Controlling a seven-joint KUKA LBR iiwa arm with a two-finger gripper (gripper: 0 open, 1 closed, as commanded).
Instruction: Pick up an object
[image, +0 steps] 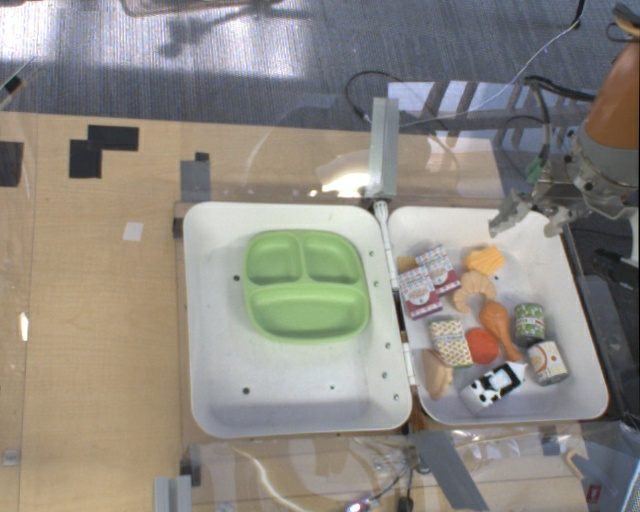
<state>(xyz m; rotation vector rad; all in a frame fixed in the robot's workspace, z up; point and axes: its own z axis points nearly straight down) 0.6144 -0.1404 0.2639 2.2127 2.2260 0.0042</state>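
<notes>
The right bin (590, 400) holds several small toy groceries. Two red-and-white cartons (426, 280) lie near its left wall, with a yellow-orange piece (486, 261) and a beige piece (475, 288) beside them. Lower down are an orange drumstick shape (498, 326), a red ball (483, 347), a patterned box (450, 341), a black-and-white carton (495, 386) and two small cans (529, 322) (547, 362). My gripper (530, 218) hangs over the bin's far right corner, open, with nothing between its fingers, up and to the right of the yellow-orange piece.
The left bin (215, 400) bears a green divided plate (305, 285). A metal post (380, 150) rises behind the seam between the bins. Cables (520, 90) trail behind the right bin near the arm.
</notes>
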